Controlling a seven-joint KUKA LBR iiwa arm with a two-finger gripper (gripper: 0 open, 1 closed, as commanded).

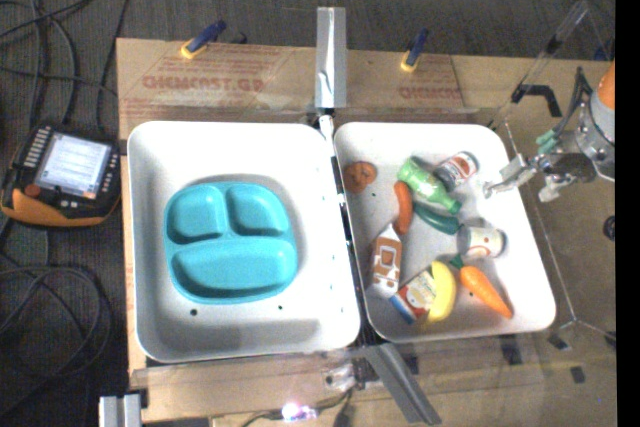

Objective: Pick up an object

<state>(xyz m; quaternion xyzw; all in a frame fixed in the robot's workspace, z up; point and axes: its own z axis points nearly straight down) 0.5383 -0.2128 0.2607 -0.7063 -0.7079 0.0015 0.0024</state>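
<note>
- Camera view, the layout: two shallow white bins sit side by side. The left white bin (150,215) bears a turquoise three-compartment plastic plate (232,240); the right white bin (535,300) holds the pickable clutter.
- Candidates in the right bin: an orange plastic carrot (485,291) near the front right, a yellow plastic lemon (441,286) just beside it, a small white-and-red carton (388,260), a green plastic bottle (427,184) touching a red-labelled can (460,167), a small grey-lidded jar (482,241), and a brown round cookie-like piece (360,176) well apart at the back left.
- The step in hand, as I judge it: choosing and descending on one item. The carrot or the cookie-like piece looks easiest, each having free space around it; the bottle-and-can cluster risks nudging neighbours.
- The two-finger gripper (520,172) hangs over the bin's right rim, near the can. Nothing sits between its fingers; whether they are spread or closed I cannot tell at this size.
</note>
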